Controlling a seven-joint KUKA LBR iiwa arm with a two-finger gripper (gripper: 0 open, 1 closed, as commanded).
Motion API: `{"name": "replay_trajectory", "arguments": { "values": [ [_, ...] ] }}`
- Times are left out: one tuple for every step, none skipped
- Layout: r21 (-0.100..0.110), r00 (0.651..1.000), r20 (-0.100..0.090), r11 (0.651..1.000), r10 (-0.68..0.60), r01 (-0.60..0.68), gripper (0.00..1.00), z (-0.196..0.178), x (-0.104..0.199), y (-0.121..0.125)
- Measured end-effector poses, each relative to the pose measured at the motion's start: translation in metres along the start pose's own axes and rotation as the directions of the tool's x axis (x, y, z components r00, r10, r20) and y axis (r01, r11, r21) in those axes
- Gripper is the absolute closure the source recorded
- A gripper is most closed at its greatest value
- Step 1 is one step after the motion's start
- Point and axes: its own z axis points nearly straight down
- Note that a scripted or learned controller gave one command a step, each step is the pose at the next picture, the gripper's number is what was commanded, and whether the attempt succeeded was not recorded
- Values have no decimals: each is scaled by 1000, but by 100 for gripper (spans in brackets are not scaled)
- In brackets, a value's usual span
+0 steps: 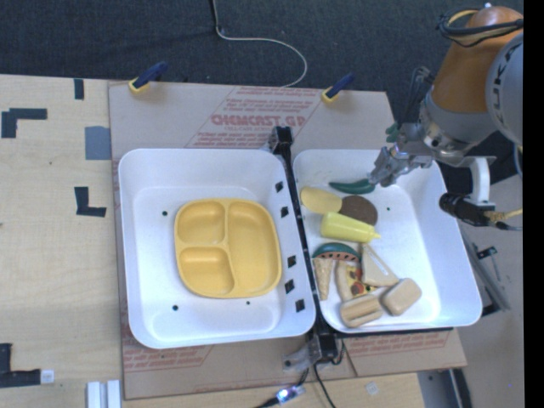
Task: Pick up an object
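I have the fingers (380, 173) low in the right bin (446, 253), at the tip of a green pod (350, 186); whether they are released or clenched I cannot tell; I judge this the grasp step, needing closure, then a lift; beyond them lies the left bin (140, 228) on a cardboard-covered worktop (246, 117); dark carpet (102, 24) behind.

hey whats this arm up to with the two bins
The grey and orange arm reaches in from the right, with its gripper low over the far side of the right bin, at a thin green piece. Toy food lies in a heap in that bin, including a yellow piece. The left bin holds a yellow divided plate. Nothing looks lifted yet.
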Motion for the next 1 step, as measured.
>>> {"name": "replay_trajectory", "arguments": {
  "values": [
    [1, 1000, 0, 1000, 1, -1, 100, -5, 49, -4]
  ]
}}
